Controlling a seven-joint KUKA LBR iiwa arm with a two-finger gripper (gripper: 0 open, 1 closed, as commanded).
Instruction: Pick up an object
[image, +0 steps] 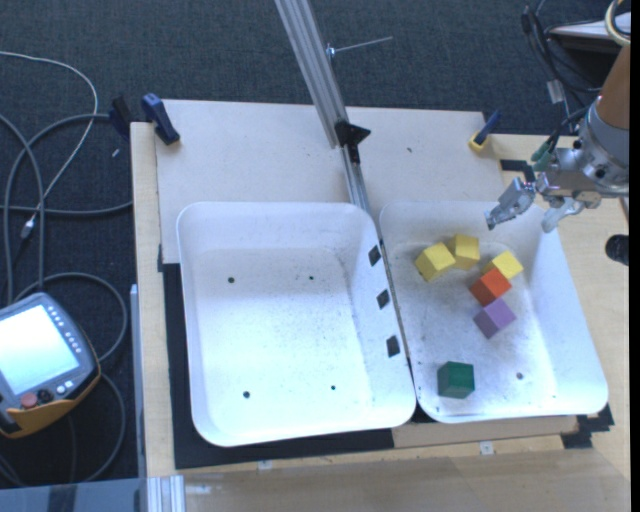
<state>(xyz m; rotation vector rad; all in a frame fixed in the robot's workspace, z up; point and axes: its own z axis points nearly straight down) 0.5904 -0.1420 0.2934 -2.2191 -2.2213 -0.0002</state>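
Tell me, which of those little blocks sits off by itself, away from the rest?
The green block. It sits alone near the front edge of the right bin, while the yellow, orange and purple blocks cluster together farther back, closer to the gripper.

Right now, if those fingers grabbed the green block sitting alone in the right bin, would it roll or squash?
The green block looks like a flat-faced cube, so it should probably sit still rather than roll. Its crisp edges suggest something stiff, unlikely to squash. It seems small and likely light, and a push might slide it across the smooth white bin.
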